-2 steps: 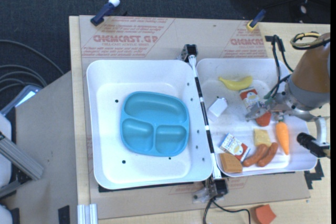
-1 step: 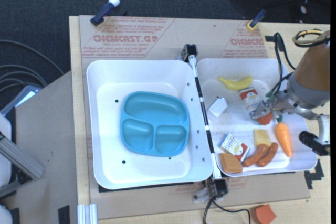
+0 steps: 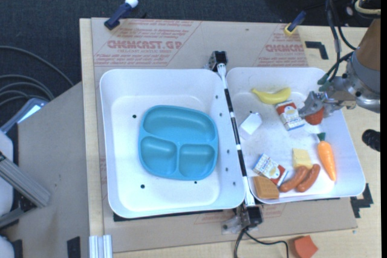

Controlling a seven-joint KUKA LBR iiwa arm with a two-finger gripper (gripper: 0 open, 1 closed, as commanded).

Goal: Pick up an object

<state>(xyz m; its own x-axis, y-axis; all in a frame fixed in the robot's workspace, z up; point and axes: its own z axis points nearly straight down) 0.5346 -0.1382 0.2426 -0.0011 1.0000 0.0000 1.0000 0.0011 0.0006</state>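
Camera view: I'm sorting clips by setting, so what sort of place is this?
Probably a robotics lab bench, not a kitchen: two shallow white plastic bins sit clamped on a paper-masked board, toy food such as a yellow plastic banana lies in one, and loose black cables trail alongside.

A: The two shallow white plastic bins [image 3: 115,130] are looking smooth and faintly glossy; the blue divided plastic tray [image 3: 178,142] is looking matt.

B: The pale printed board [image 3: 151,45] underneath is looking like flat, dull cardboard; the orange plastic carrot [image 3: 327,159] is shining slightly.

Bright, even overhead light, soft shadows, slightly soft focus throughout.
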